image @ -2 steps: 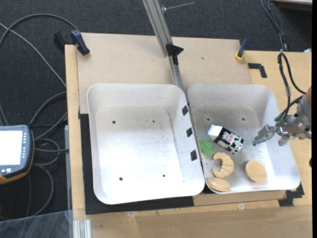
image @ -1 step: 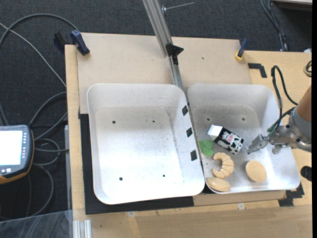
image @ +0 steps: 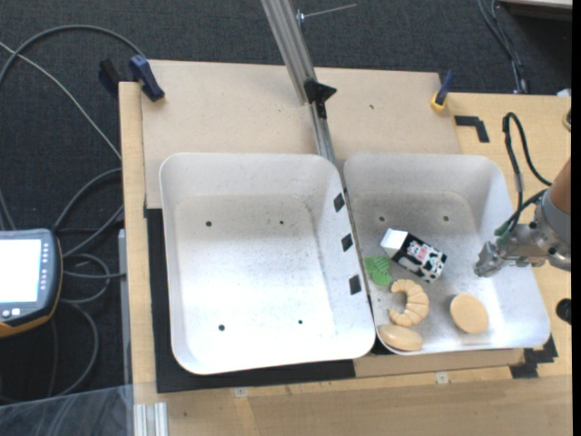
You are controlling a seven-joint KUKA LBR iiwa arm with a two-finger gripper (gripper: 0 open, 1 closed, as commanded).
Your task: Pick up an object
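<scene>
The right bin (image: 472,175) holds a small black-and-white carton (image: 416,253), a green piece (image: 378,270), a tan ridged croissant (image: 410,302), a tan oval bread (image: 400,337) and a round tan cookie (image: 469,313). My gripper (image: 488,261) reaches in from the right edge and hangs low over the bin's right side, above and just right of the cookie. Nothing shows between its fingertips.
The left bin (image: 182,198) sits beside the right one, split from it by a ridge with black clips (image: 346,242). A metal rail (image: 289,39) slants up from the ridge. Cables (image: 517,148) hang by the arm; a pendant (image: 27,275) lies far left.
</scene>
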